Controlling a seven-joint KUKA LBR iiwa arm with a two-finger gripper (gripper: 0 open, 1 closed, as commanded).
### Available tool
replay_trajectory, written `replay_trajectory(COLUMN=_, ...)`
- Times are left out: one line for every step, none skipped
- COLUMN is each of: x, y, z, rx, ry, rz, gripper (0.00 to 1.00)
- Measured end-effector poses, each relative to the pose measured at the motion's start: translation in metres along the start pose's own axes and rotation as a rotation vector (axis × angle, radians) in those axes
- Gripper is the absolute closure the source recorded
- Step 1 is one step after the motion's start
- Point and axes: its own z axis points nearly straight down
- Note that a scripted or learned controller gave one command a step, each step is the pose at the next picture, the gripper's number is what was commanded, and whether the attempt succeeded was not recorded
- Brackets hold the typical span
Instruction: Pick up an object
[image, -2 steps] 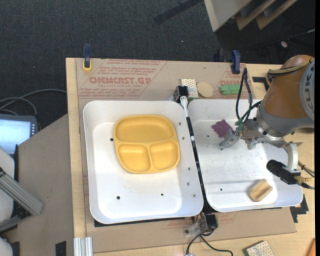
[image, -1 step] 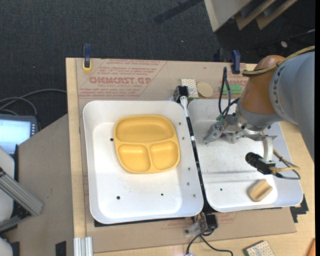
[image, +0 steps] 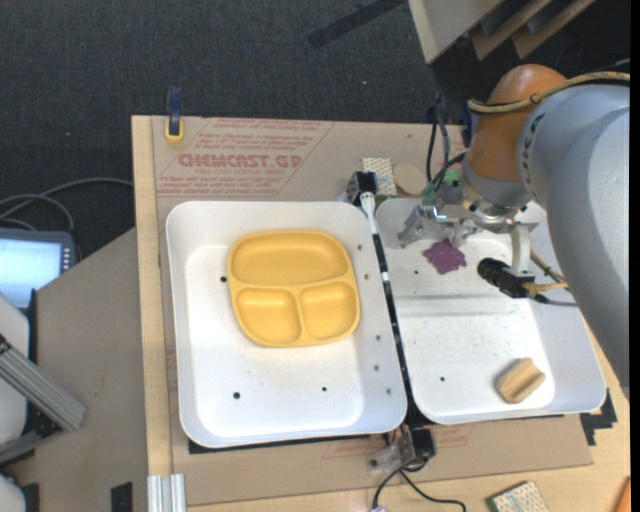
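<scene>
Tan block (image: 520, 380): a short, rounded chunk with a dull, cork-like surface. It lies alone in the near right corner of the right bin, well apart from my pincer.
Right bin (image: 455, 335): shallow white plastic with rounded corners. Its floor is peppered with fine dark specks.
Left bin (image: 200, 380): the same smooth white shell, touching the right bin along a dark seam. A few small dark dots mark its floor.
Yellow plate (image: 294, 286): glossy moulded plastic, a rounded rectangle with three wells, one wide on the far side and two smaller on the near side. It lies flat in the far half of the left bin.
Purple piece (image: 444, 257): small, flat and ragged-edged, matte like cloth or foam. It lies on the far part of the right bin's floor.
My pincer (image: 440, 225): bare grey metal, hanging just over the far edge of the purple piece. I cannot tell how far it is open, and I see nothing gripped in it.
My arm (image: 600, 200): smooth grey casing, with an orange band (image: 500, 140) that is rounded and shiny.
Bench board (image: 240, 150): flat brown cardboard with red print, far of the bins.
</scene>
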Motion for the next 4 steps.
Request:
replay_trajectory(x=-0.032, y=-0.065, z=-0.002, rx=0.005, ry=0.002, rz=0.004, gripper=0.00)
replay_trajectory(x=-0.051, y=0.003, z=0.000, rx=-0.002, ry=-0.001, rz=-0.001, gripper=0.00)
replay_trajectory(x=-0.072, y=-0.057, z=0.001, rx=0.012, ry=0.003, rz=0.006, gripper=0.00)
replay_trajectory(x=0.010, y=-0.106, z=0.001, rx=0.014, ry=0.007, rz=-0.003, gripper=0.00)
